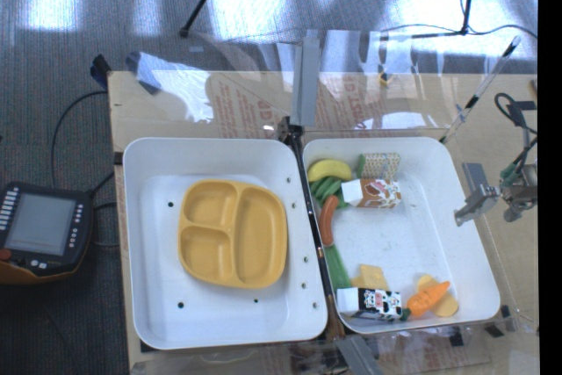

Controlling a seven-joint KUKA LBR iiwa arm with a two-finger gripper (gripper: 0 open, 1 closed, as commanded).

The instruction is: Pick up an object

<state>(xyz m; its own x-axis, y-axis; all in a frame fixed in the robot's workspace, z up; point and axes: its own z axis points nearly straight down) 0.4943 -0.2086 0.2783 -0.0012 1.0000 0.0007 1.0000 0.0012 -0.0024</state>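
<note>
Two white bins sit side by side on the tabletop [176,114]. The left bin [149,189] has one yellow divided plate [234,234] with three compartments. The right bin [439,224] holds all the toy food: one banana [328,170], one green bean pod bunch [326,188], one sausage [328,219], two little cartons (a brown one [376,193] up top, a cow-print one [372,302] at the bottom), one carrot [428,298], one cheese wedge [371,277] and a waffle-ish piece [381,163]. The pincer [509,198] is off past the right bin's right rim, nothing visibly in it; can't tell how wide it's open.
</note>
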